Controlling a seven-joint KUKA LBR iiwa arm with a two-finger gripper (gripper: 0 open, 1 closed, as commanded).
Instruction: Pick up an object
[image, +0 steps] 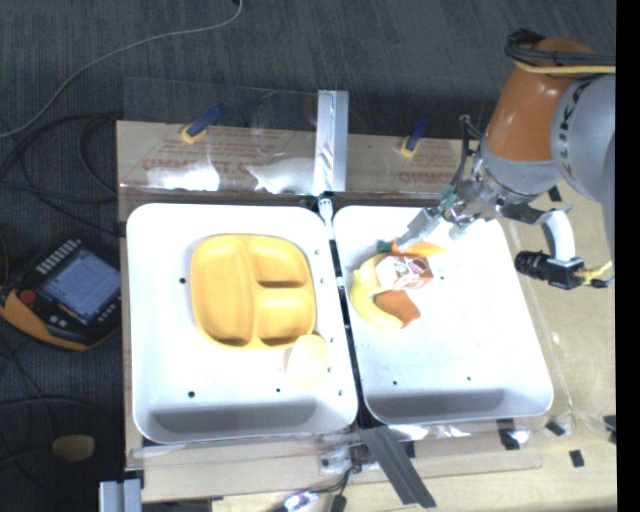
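A small heap of toy food (392, 288), yellow banana-like curve with a brown piece and a white-orange bit, lies in the right bin (480, 350) near its upper left wall. The left bin (160, 330) holds a yellow divided tray (250, 290) and a pale round piece (308, 360). The tool (445, 215) hangs just to the upper right of the heap; its grip cannot be told.
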